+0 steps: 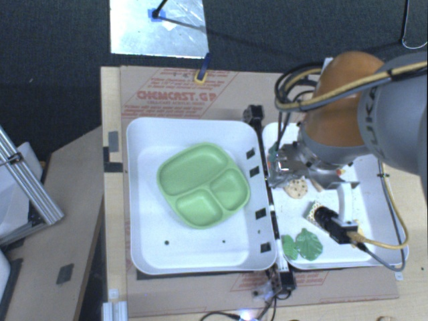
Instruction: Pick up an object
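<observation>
— Where does the claw sit?

— The claw (286, 169) hangs over the right bin (371, 212), close to the wall that bin shares with the left bin (144, 246). The grey arm (401, 126) and its orange band (341, 92) rise behind it, toward the view's right and top.

— Open or closed?

— I cannot tell. The bulk of the wrist covers much of it from this slant.

— What lies nearest to it?

— A round tan cookie (295, 189) with dark specks. It lies flat on the bin floor just below the claw in the view, toward the bench's near edge and a touch to the right. Whether the claw touches it, I cannot tell either.

— Anything else on that side?

— A green leaf-shaped piece (304, 244) lies further from the claw in the same direction, near the bin's near-left corner. It is well apart from the claw and apart from the cookie.

— And on the claw's other side?

— Across the shared wall, to the claw's left in the view, a pale green divided plate (200, 182) lies in the middle of the left bin. Its three compartments face up and it is turned at an angle to the bin's walls. A row of small black clips (254, 172) runs along the wall between the plate and the claw.

— And under the bins?

— A brown cardboard sheet (174, 92) with red lettering shows beyond the claw, toward the view's top-left.
</observation>
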